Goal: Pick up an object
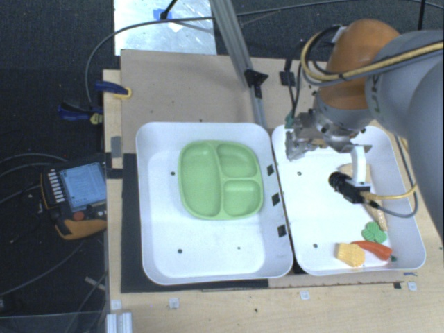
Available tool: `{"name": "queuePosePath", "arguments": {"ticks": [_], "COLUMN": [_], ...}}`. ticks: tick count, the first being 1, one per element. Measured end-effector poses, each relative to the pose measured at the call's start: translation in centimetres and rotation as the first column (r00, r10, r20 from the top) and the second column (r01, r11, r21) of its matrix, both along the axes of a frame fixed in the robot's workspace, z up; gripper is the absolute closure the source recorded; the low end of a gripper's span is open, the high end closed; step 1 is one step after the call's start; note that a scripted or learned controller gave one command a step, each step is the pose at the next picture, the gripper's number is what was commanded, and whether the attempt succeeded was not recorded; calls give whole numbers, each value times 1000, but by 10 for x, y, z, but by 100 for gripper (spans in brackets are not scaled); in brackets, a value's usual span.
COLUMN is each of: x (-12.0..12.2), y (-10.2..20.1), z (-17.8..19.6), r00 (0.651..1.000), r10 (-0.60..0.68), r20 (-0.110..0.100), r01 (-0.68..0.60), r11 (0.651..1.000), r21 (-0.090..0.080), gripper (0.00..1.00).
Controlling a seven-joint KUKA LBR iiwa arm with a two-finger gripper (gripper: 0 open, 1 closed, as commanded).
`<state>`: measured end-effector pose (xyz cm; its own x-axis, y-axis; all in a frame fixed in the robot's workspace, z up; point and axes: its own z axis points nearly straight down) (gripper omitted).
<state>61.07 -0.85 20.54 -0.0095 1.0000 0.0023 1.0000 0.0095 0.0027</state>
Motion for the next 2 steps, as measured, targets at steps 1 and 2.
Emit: {"name": "queuePosePath", "arguments": {"ticks": [1,2], "x": [-3,-1], "y": [56,106], "z": [14,26], "r00": [1000,1000], "r10": [2,1], "r20": [0,0], "r01": [-2,-1], "r11": [1000,1000], "r21": [0,0], "gripper": [100,100]}}
